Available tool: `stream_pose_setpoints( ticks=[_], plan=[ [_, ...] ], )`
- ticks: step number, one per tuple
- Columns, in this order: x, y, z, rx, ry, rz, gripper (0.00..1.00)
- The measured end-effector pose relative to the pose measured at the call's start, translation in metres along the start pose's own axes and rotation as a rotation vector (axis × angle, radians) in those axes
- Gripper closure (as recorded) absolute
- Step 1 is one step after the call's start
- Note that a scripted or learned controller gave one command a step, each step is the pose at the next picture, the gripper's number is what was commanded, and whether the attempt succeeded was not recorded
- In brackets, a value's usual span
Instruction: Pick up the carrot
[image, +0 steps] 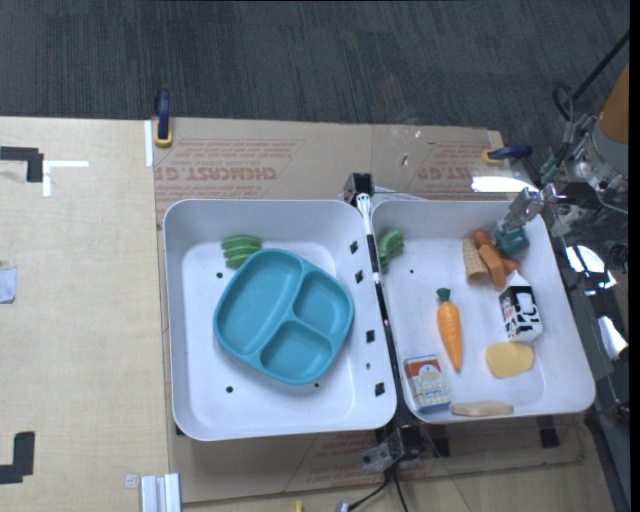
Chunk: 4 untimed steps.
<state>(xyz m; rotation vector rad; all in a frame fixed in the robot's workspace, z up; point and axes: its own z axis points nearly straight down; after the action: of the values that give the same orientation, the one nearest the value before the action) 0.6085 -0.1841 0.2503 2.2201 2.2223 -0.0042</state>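
The carrot (449, 330) is orange with a small green top pointing to the far side. It lies along the middle of the right bin (570, 330). The arm comes in from the upper right, and its gripper (522, 208) hangs over the bin's far right corner. That puts it well beyond and to the right of the carrot, just above a small teal piece (513, 240). Nothing of the carrot is near the gripper.
Around the carrot lie a tan and orange food cluster (486, 259), a black-and-white carton (520, 312), a yellow piece (510, 360), a small printed box (427, 383), a tan stick (482, 408) and a green item (390, 242). The left bin (185, 330) holds a blue divided plate (284, 315) and a green vegetable (240, 248).
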Motion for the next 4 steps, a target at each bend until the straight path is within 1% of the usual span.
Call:
stream_pose_setpoints(
  ticks=[1, 2, 3, 4],
  plan=[
    [0.023, -0.013, 0.137, -0.002, 0.001, -0.317, 0.00],
    [0.069, -0.044, 0.159, 0.000, 0.002, -0.220, 0.00],
    [0.074, -0.103, 0.159, -0.001, 0.002, -0.063, 0.00],
    [0.077, -0.129, 0.158, -0.003, 0.002, -0.308, 0.00]
  ],
)
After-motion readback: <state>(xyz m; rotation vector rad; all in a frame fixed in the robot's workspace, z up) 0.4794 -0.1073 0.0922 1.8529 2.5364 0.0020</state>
